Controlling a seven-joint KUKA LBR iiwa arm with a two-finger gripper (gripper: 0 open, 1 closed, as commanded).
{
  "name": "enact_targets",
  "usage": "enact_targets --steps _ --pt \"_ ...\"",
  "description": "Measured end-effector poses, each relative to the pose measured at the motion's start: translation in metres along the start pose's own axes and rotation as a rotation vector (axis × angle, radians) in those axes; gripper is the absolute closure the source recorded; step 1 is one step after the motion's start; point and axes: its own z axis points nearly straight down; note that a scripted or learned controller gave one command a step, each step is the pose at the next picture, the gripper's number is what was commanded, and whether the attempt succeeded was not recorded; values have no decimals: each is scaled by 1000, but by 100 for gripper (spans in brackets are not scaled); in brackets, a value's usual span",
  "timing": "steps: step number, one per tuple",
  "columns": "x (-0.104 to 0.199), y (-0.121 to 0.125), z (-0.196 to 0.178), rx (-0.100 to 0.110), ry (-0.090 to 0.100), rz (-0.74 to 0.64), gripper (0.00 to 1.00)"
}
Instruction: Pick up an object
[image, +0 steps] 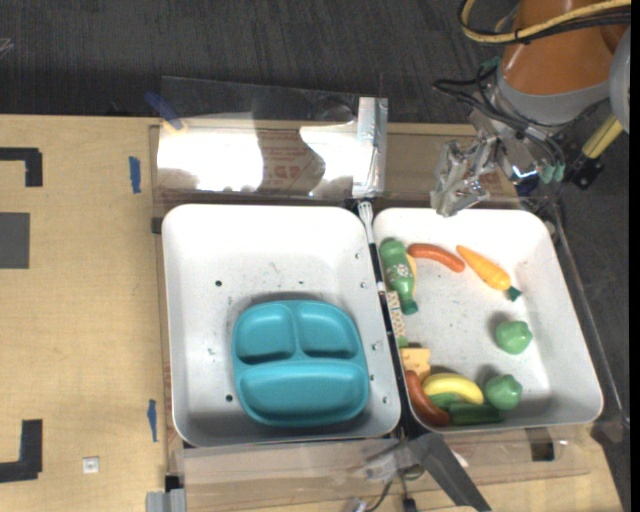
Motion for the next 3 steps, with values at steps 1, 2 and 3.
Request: enact_targets --steps 1,2,3 --pt "2 -3 -18 -3 6 -101 100" --pt "-1 -2 -31 0 -6 -100 100" --pt "-3 -2 -44 2 -17 -98 100"
